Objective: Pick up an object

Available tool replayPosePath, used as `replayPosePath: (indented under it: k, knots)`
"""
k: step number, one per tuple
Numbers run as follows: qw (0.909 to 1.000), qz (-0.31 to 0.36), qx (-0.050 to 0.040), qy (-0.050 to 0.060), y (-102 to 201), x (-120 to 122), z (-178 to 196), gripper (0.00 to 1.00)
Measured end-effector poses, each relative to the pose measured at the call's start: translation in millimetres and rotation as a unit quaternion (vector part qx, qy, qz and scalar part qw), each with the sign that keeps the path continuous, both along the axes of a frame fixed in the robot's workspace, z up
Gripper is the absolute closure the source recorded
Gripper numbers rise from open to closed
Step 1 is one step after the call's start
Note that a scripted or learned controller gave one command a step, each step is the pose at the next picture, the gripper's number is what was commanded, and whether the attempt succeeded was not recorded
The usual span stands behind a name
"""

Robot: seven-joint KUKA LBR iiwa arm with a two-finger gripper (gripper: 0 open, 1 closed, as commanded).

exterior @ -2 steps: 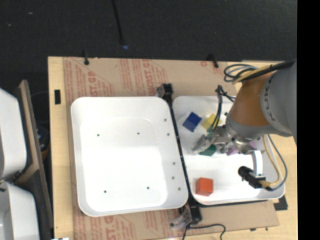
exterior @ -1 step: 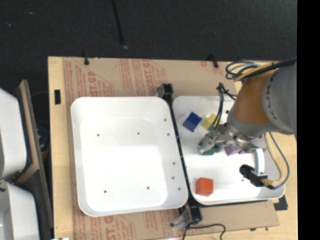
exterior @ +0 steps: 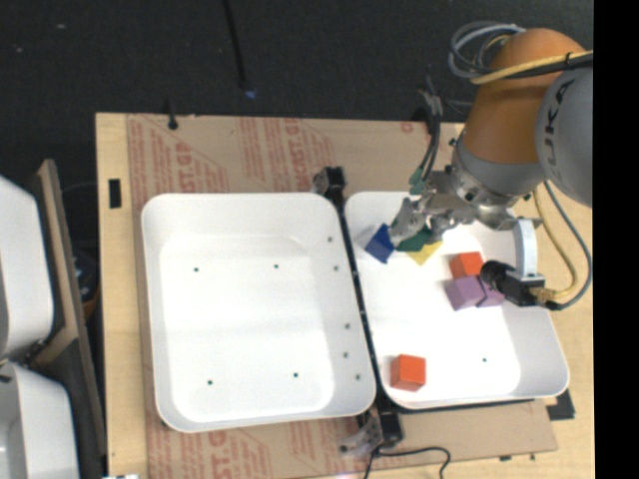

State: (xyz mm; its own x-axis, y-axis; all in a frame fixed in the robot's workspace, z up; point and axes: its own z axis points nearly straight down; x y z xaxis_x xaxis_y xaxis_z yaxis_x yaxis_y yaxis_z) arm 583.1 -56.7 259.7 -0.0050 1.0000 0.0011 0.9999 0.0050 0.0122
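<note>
Closest to us is an orange block [exterior: 407, 370] sitting near the front edge of the right bin [exterior: 519, 367]. Further back in that same bin we've got a purple block [exterior: 465, 292] with a smaller orange block [exterior: 465, 264] just behind it, pretty much touching. Up at the back left corner of the right bin there's a blue block [exterior: 378, 244], and beside it a yellow block [exterior: 423, 252] with something green [exterior: 419, 238] on top. We see the gripper [exterior: 417, 222] right down over that green and yellow pile, but honestly we can't tell if it's gripping anything or released. Left bin [exterior: 160, 267] sits alongside on the cardboard sheet [exterior: 230, 158].
</note>
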Motion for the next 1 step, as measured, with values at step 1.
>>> replayPosePath:
  k: [1]
  knots:
    - [1.0000,0.001,0.0002,0.006,84.0,-7.9,-2.5,1.00]
